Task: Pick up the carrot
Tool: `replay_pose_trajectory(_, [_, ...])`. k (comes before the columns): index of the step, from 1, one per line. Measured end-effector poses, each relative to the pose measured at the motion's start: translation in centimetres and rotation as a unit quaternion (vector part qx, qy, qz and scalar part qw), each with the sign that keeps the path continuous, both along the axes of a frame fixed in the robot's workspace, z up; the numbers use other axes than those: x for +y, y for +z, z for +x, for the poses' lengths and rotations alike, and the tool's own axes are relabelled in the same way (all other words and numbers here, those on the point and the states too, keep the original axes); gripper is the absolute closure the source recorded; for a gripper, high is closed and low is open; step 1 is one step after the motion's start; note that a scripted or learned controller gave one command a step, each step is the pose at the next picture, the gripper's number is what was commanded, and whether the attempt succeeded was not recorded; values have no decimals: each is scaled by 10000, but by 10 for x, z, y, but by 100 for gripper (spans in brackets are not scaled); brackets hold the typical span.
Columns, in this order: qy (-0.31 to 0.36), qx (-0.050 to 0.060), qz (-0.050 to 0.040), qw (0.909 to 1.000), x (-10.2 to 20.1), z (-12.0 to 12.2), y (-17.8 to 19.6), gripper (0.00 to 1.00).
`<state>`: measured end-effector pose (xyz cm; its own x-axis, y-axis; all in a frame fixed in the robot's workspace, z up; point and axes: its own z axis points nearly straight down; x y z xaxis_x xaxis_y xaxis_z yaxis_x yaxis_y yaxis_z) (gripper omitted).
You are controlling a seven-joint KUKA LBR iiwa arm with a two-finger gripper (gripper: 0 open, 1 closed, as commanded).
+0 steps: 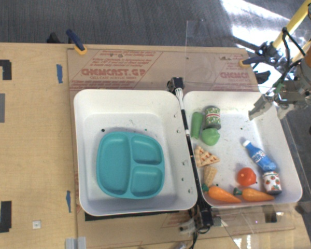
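Nearest the camera, along the front wall of the right-hand shallow white bin [293, 188], lie two orange carrots with green stem ends: one orange carrot [223, 194] near the front left corner, and a second orange carrot [257, 194] just to its right, their ends close together. Just behind the second one sit a round red tomato [245, 176] and a small red-and-white patterned can [271, 182], the can almost touching the carrot's tip. A blue and white plastic bottle [260, 157] lies tilted behind the can. Toward the bin's left wall are a pale cone-like piece [210, 175] and a triangular pizza slice [205, 156]. Farther back stand a green pepper-like piece [211, 136], a long green vegetable [197, 124] and a dark green labelled can [212, 116].

The left-hand white bin [88, 139] holds a teal three-compartment plastic tray [130, 164]. Both bins rest on a brown printed cardboard sheet [119, 66] on the wooden bench [26, 154].

At the far right, the grey gripper [259, 109] hangs above the right bin's back corner, well apart from both carrots. Its fingers appear parted and grip nothing, though they are small and partly blurred here.
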<state>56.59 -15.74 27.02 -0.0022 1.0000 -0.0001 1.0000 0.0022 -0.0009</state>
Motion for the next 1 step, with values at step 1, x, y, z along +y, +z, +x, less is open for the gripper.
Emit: replay_pose_trajectory(1, [1074, 0, 11, 9942, 88, -46, 22, 0])
